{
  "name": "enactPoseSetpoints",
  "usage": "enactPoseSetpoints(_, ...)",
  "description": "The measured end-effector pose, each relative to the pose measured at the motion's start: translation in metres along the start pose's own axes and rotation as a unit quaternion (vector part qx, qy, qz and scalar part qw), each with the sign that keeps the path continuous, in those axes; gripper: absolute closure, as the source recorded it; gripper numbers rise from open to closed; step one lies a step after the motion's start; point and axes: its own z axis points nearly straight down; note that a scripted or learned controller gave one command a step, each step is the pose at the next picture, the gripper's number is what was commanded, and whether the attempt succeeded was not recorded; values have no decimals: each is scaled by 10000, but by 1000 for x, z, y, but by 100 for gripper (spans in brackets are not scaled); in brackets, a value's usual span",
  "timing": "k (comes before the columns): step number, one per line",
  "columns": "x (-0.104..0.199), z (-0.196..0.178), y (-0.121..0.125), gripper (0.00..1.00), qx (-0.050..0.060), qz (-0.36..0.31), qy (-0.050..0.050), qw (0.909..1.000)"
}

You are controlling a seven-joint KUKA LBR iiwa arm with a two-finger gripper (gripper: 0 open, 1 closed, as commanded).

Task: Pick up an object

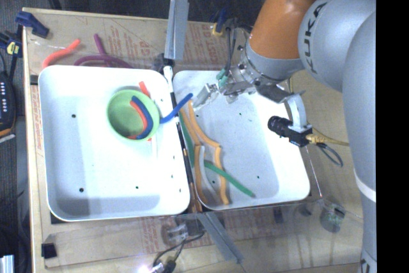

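Looming closest to the lens, the grey arm [339,41] with its orange band hangs over the right bin [287,185], and we see its gripper [214,91] low at that bin's far left corner. We cannot tell how its jaws stand, and nothing is visibly held, so we judge the pick as not yet made: the grasp and the lift both remain.

We count several candidates. Just below the gripper, in the right bin, lie tan curved strips [203,153] along the left wall, with a green rod [231,179] slanting across them towards the bin's middle. A blue rod [176,109] bridges the divide between the two bins, near the gripper, and we cannot say for certain which bin bears its weight.

We find in the left bin [77,176] a green bowl [123,113] resting towards its far right part, holding red and blue curved pieces [146,115]. Outside the bins, on the bench [121,32], an orange stick [61,53] and a purple tube [102,59] lie beyond the left bin.
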Motion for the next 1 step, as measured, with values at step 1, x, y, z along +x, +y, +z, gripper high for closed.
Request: enactPoseSetpoints(1,-14,103,-1,0,-22,-249,-27,9997)
